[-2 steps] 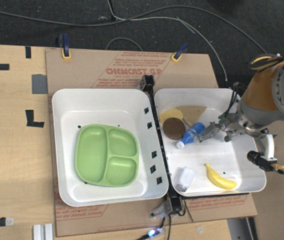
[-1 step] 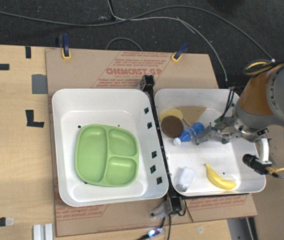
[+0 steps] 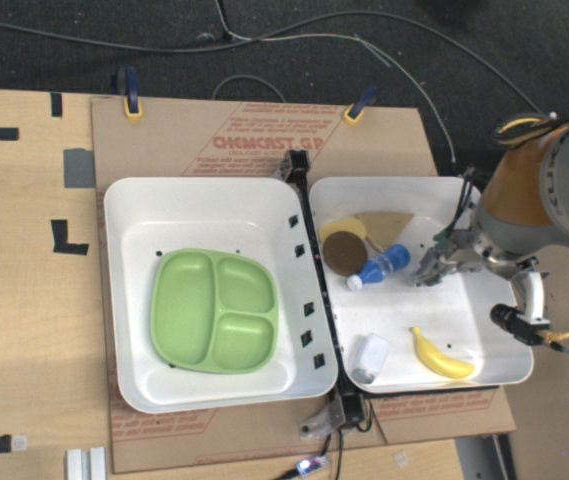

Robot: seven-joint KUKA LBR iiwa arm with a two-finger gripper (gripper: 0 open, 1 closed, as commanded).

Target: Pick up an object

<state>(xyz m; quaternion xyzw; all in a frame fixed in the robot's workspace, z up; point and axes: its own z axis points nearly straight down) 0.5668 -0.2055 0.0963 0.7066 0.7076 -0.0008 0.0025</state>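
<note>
The right bin (image 3: 484, 308) holds a yellow banana (image 3: 440, 356) near its front, a blue bottle (image 3: 380, 265) lying on its side, a brown and yellow round piece (image 3: 344, 247), a tan wedge (image 3: 389, 226) and a small clear white object (image 3: 369, 355). My gripper (image 3: 434, 270) hangs low in the right bin, just right of the blue bottle and above the banana. The grey arm with its orange band (image 3: 516, 183) comes in from the right.
A green divided plate (image 3: 214, 310) lies in the left bin (image 3: 124, 268). A black divider with clips (image 3: 309, 268) runs between the bins. Cables (image 3: 404, 68) trail over the dark floor behind the bench.
</note>
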